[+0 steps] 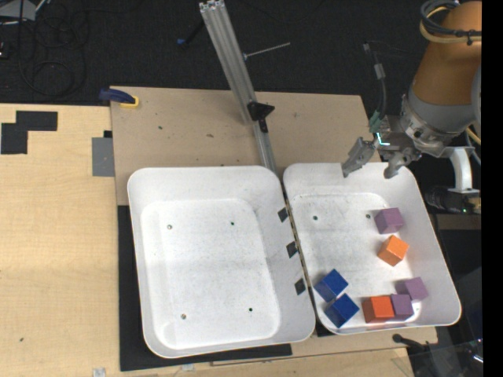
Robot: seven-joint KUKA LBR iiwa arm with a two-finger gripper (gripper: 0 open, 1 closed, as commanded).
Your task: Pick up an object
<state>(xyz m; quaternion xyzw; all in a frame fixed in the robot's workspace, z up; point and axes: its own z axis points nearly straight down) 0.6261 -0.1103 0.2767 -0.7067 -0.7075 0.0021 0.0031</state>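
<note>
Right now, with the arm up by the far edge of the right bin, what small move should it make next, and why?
Probably bring the end effector toward the near purple cube and lower it there. Its fingers stand open with nothing between them, above the right bin's far rim, and that cube is the closest block.

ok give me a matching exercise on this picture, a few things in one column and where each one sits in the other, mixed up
Things:
1. pincer
2. two blue cubes
3. lone orange cube
4. left bin

Places or states:
A. beside the divider, near front corner of the right bin
B. above the right bin's far edge, fingers spread, nothing between them
C. just in front of a purple cube, right side of the right bin
D. left of the divider, bare white floor

Pairs: 1-B, 2-A, 3-C, 4-D
</note>
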